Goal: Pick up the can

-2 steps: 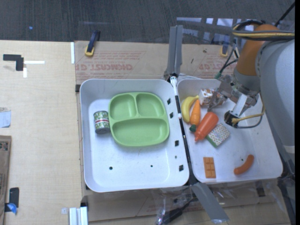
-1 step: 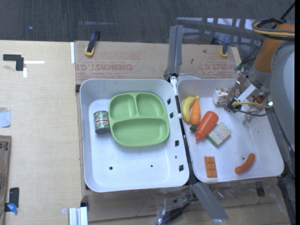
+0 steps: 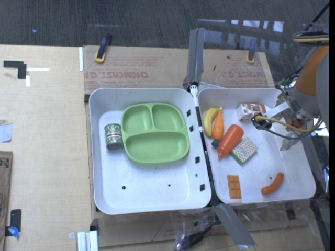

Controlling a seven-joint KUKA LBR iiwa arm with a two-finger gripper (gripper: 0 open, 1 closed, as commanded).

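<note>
The can (image 3: 113, 136) is small, with a green patterned label and a silver top. It lies in the left white bin (image 3: 152, 195), touching the left rim of a green divided plate (image 3: 155, 132). My gripper (image 3: 292, 123) hangs over the right edge of the right bin (image 3: 293, 192), far to the right of the can, amid yellow and black cables. The grey arm with its orange band (image 3: 314, 77) rises behind it. Nothing from the bins shows in the gripper.
The right bin holds a banana (image 3: 209, 120), a small carrot (image 3: 218, 124), a large orange-red carrot (image 3: 230, 139), a white carton (image 3: 252, 110), a green speckled block (image 3: 244, 150), an orange wafer (image 3: 234, 186) and a sausage (image 3: 272, 183). A raised divider (image 3: 201, 140) separates the bins.
</note>
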